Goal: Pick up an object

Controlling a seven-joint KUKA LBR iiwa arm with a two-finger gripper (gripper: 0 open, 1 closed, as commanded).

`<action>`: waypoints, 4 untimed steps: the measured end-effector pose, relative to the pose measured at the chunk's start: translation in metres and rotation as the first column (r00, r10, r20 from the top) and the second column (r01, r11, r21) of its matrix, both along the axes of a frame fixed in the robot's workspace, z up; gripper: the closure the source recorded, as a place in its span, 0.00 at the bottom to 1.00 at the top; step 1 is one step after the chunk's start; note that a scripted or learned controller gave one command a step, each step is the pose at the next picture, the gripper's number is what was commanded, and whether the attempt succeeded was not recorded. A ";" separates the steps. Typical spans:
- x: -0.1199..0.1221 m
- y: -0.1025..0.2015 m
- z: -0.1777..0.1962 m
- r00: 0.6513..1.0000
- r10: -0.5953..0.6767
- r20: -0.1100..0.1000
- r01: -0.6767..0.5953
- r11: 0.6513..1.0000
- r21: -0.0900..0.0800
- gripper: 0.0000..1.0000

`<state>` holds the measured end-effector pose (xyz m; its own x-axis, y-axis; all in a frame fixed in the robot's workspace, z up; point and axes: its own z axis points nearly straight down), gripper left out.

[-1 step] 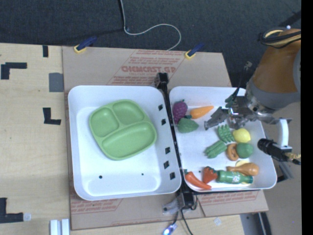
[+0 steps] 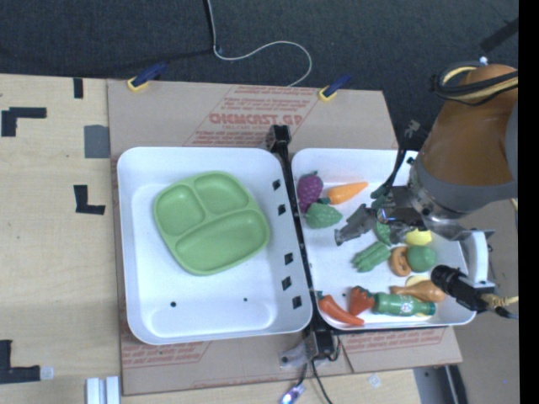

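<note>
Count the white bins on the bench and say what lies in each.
2. The left bin holds a green divided plate; the right bin holds toy food, some perhaps hidden under the arm.

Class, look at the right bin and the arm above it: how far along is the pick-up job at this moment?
Done: the end effector has been brought low over the right bin, among the toy foods. In hand: nothing is visibly gripped; its dark tips sit between the green broccoli-like piece and the green pods. Left: closing on one item and lifting it. The green divided plate lies in the left bin.
</note>
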<state>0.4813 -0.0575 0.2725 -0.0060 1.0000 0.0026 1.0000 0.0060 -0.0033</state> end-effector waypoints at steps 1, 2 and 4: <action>0.002 -0.002 0.008 1.000 -0.002 -0.001 0.002 1.000 -0.002 1.00; 0.033 0.081 0.053 1.000 0.006 0.007 -0.006 1.000 0.000 1.00; 0.002 0.155 0.122 1.000 0.001 0.005 -0.001 1.000 -0.002 1.00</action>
<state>0.4836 0.0973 0.3944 -0.0068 1.0000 0.0009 1.0000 0.0068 0.0022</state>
